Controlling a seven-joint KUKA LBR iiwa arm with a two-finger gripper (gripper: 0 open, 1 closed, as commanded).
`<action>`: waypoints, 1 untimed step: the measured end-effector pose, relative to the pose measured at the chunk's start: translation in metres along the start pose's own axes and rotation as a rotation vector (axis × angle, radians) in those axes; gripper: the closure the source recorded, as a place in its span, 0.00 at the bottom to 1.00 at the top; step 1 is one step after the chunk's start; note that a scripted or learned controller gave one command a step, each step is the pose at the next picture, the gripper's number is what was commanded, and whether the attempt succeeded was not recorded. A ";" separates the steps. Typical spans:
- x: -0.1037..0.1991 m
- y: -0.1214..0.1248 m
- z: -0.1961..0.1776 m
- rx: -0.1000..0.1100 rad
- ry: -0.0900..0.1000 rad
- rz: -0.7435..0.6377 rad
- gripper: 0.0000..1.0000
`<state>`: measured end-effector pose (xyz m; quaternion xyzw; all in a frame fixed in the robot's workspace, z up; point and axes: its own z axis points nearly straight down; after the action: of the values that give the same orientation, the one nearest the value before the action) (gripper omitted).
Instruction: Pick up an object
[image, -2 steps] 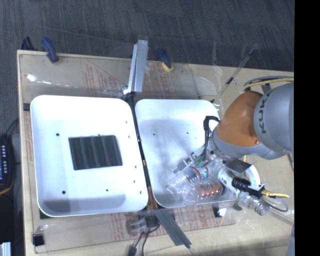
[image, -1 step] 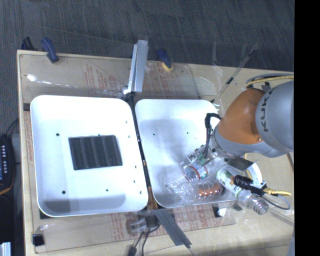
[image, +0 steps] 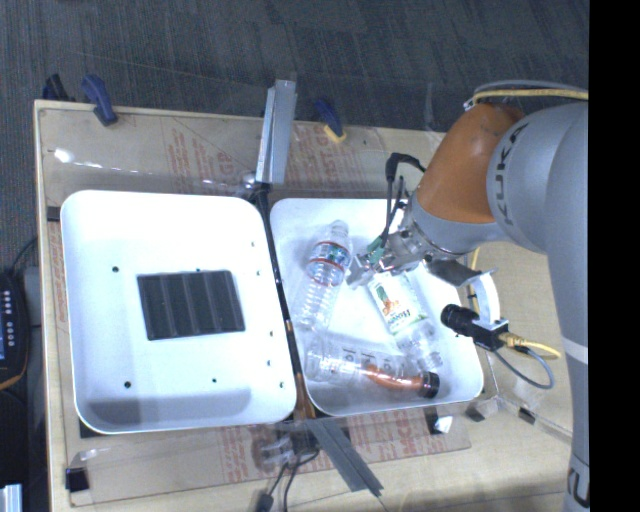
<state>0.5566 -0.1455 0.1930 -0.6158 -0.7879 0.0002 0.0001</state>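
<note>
The arm (image: 500, 180) reaches into the right bin (image: 290, 225), its gripper (image: 385, 255) low over a labelled bottle (image: 398, 305); whether it grips anything cannot be told. A clear bottle (image: 322, 275) lies just left, another bottle (image: 375, 372) along the near wall. The left bin (image: 90, 230) holds a dark tray (image: 190, 303).

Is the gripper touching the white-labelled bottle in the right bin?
Cannot tell. In the camera view the gripper sits right over the top end of the white-labelled bottle, and the wrist hides where they would meet.
</note>
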 end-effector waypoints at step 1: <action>0.000 0.000 0.000 0.000 0.000 0.000 0.00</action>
<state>0.5564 -0.1457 0.1928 -0.6159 -0.7878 0.0002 0.0003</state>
